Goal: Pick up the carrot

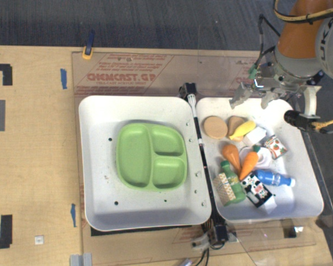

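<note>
Camera view, cardboard-covered bench point(33, 148), dark floor point(127, 10)

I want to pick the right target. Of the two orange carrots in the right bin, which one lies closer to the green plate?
The left carrot, nearest the divider between the bins; the other carrot lies to its right, beside the blue bottle.

One fixed camera looks down slantwise over both bins point(94, 148).

Grey arm point(327, 37) at two o'clock, broad orange band above the wrist, black cables looped over its top, pale metal tool point(259, 96) with slim splayed fingers, black fitting beside it
</note>
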Action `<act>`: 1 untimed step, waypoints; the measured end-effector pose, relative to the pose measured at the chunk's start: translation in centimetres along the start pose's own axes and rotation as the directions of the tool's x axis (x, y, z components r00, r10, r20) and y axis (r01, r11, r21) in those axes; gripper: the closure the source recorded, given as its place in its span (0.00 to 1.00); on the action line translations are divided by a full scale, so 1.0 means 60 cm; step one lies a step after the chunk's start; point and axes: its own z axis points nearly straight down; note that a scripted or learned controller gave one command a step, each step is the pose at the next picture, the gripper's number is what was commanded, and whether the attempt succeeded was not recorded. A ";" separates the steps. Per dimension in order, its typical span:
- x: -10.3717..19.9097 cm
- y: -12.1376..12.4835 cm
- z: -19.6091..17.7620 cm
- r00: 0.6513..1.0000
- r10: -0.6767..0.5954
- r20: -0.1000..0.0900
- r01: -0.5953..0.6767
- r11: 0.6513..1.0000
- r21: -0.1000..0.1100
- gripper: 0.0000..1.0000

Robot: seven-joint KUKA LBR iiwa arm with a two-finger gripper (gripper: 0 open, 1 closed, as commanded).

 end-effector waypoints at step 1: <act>-0.010 -0.080 0.171 0.964 -0.267 0.004 0.267 0.964 -0.008 0.00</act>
